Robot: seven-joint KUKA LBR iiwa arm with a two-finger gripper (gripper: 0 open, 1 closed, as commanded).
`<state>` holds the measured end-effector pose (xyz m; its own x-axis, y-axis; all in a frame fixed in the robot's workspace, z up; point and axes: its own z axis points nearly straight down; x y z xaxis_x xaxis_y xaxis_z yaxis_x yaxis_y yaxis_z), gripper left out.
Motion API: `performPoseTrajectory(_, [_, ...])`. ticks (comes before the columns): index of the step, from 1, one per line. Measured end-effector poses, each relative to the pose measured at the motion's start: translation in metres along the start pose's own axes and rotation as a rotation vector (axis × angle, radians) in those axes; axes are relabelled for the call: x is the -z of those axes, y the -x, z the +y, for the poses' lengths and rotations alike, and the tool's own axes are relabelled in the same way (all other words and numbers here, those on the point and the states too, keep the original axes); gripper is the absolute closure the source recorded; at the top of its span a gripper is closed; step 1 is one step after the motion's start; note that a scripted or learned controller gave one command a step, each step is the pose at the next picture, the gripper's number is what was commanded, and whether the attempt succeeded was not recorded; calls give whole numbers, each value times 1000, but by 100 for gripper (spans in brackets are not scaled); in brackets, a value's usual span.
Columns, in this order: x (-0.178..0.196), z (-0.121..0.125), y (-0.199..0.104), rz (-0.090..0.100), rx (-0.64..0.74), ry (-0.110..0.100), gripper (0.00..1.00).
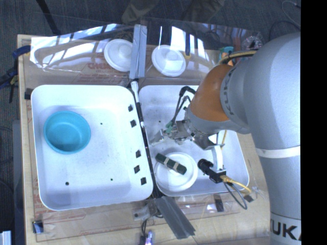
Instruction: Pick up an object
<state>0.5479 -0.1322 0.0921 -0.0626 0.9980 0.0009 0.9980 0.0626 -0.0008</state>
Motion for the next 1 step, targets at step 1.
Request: performPoseTrajectory(1, [20, -60, 75, 0, 136, -1, 0])
